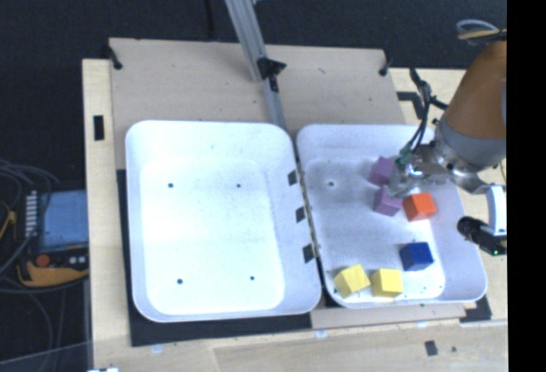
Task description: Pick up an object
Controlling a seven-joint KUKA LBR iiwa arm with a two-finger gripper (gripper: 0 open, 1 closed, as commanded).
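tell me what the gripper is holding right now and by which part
It cannot be told. The gripper is low in the right bin between two purple blocks, next to an orange block, but no block is visibly between its fingers.

A metal rail (245,16) slants across the wooden bench (213,80). A blue box (65,218) sits among cables (17,191) at left.
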